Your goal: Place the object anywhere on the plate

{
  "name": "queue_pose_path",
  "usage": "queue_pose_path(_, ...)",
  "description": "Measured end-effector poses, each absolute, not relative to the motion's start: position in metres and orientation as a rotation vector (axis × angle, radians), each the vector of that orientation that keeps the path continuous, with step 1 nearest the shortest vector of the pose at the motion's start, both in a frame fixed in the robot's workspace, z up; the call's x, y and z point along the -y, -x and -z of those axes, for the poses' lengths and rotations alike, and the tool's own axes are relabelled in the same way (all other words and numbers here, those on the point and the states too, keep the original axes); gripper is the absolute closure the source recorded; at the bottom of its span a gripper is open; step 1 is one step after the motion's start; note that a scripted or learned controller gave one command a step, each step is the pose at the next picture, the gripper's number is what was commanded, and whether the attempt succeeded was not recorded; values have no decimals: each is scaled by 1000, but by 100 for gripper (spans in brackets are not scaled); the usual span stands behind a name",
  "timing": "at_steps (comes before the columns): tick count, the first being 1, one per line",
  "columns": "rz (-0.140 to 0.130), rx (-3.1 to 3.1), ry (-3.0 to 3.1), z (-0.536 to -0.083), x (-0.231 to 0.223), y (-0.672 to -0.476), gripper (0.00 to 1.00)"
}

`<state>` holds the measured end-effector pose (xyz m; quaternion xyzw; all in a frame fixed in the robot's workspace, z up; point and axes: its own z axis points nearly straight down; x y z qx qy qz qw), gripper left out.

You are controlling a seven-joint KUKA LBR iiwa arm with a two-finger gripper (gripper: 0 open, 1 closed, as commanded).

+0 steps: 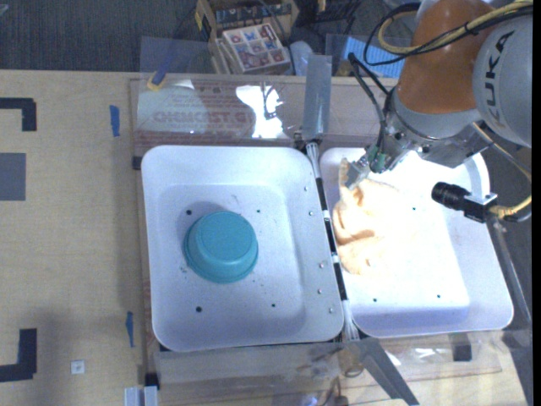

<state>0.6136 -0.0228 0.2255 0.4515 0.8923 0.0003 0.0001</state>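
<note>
A teal round plate (221, 245) lies in the middle of the left bin (169, 172), apparently rim down. A pale orange and cream object (355, 227) rests against the left wall of the right bin (473, 307), washed out by bright light. My gripper (370, 164) reaches down from the grey and orange arm (444, 53) to the object's top end, at the back left corner of the right bin. It seems to touch or hover just over that end. Glare hides the contact.
A metal divider (328, 227) runs between the two bins. A black cylindrical part (452, 196) sticks out over the right bin beside the arm. Boxes and cables (249, 28) sit behind the bench.
</note>
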Motion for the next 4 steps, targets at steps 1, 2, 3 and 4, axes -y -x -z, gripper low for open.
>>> queue_pose_path(1,-2,-3028,-833,-219,-28,-590,100)
queue_pose_path(2,-2,-3132,-220,-221,-64,-574,100)
queue_pose_path(3,-2,-3140,-11,-228,-99,-554,100)
queue_pose_path(4,-2,-3141,-1,-227,-142,-527,100)
